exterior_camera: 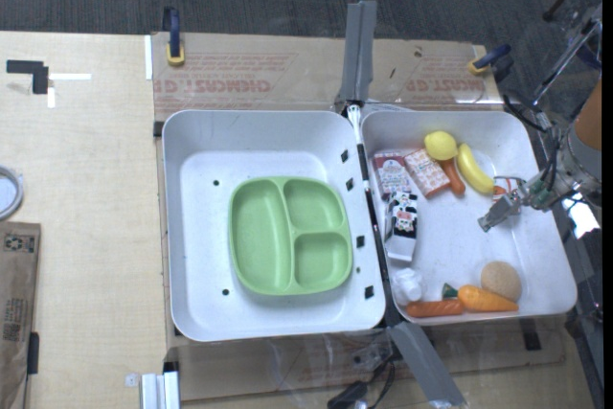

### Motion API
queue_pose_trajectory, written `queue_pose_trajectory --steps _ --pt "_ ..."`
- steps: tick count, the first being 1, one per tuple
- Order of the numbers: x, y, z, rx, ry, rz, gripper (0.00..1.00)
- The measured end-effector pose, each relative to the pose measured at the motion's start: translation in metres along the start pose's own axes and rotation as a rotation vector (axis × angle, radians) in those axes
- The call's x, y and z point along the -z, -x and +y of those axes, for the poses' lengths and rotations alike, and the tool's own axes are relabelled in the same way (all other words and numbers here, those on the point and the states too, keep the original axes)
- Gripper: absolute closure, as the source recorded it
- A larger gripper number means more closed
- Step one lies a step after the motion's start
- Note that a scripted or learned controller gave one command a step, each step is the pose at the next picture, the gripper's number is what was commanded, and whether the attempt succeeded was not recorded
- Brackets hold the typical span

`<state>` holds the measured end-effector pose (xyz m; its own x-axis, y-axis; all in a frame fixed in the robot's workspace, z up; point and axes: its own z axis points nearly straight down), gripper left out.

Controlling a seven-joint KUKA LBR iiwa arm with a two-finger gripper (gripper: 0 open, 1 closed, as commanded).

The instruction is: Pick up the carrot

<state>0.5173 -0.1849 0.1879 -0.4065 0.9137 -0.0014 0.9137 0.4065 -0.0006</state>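
Note:
The carrot (488,299) is orange with a small green top. It lies along the front wall of the right bin (536,148), just in front of a tan round roll (500,279). My gripper (500,212) hangs over the right side of that bin, about a hand's width behind the carrot and apart from it. Nothing shows in its grasp.
The right bin also holds a lemon (441,145), a banana (474,170), two red snack packets (410,172), a small milk carton (404,223), a white crumpled item (407,283) and an orange-red pepper-like piece (433,308). A green divided plate (290,235) lies in the left bin (192,206).

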Motion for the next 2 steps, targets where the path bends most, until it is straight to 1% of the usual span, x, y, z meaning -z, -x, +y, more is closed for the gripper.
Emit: queue_pose_trajectory --steps 1,2 --pt "-0.094 -0.075 -0.011 0.054 -0.001 0.003 0.00" --pt "0.101 -0.014 -0.036 0.261 0.001 0.000 0.00"
